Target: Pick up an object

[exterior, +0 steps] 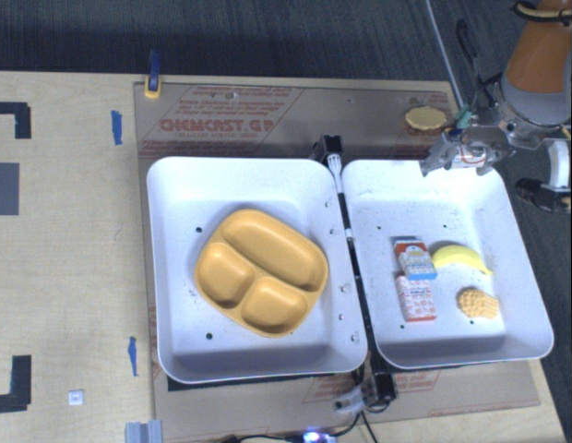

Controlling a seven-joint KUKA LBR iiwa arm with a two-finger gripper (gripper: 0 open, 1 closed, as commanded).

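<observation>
Surface: pale wooden surface (pixel 65 275) with blue tape tabs and black corner marks, likely fixing where the camera and bins sit.
Left bin: left bin (pixel 171 192) holds a yellow divided tray (pixel 258 270), set at an angle and taking up most of its floor.
Right bin: right bin (pixel 517 340) keeps the small things bunched near its front right, well apart from the arm.
Candidates: a small carton (pixel 417 257) touching a red-and-white packet (pixel 416 299) below it; a yellow banana (pixel 461 259) just beside them; a round cookie (pixel 478 304) in front of the banana. Their print is too small to read.
Board: brown board (pixel 268 118) under the bins, red lettering, seemingly "CHEMCAST".
Stray: a tan disc (pixel 426 118) on the board behind the right bin.
Arm: gripper (pixel 457 155) hangs above the right bin's far rim; I cannot tell its fingers' spread, and nothing looks held.
</observation>
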